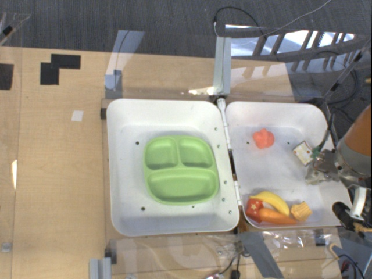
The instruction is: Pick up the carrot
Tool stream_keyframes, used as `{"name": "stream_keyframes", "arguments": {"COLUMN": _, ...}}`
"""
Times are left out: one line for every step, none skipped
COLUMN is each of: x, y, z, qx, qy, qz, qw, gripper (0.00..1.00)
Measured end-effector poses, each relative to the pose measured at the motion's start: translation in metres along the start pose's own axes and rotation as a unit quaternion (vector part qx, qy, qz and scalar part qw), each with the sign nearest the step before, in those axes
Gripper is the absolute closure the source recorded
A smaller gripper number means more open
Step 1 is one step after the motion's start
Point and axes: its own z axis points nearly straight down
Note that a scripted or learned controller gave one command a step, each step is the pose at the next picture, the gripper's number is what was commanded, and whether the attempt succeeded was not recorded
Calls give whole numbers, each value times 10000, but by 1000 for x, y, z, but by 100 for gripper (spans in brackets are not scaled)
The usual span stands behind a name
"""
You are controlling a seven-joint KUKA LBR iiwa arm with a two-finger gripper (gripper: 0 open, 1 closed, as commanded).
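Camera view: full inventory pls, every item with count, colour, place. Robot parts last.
bins: 2, white, side by side on the bench
divided plate: 1, green, three compartments, middle of the left bin
carrot: 1, orange, near edge of the right bin, lying in the pile of toy food
banana: 1, yellow, just behind the carrot, touching it
red piece: 1, red, left end of that pile; kind cannot be told
corn piece: 1, yellow, right end of the pile
pink-red toy: 1, far half of the right bin, alone
gripper: 1, grey-white, over the right side of the right bin, apart from the carrot
arm: 1, orange band, at the right edge
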Motion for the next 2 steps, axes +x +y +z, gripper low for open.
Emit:
{"name": "stream_keyframes", "arguments": {"x": 60, "y": -25, "z": 21, "qx": 29, "qy": -23, "qz": 931, "qw": 9956, "gripper": 100}}
{"name": "stream_keyframes", "arguments": {"x": 4, "y": -12, "z": 4, "qx": 115, "qy": -39, "qz": 2674, "qw": 9635, "gripper": 100}}
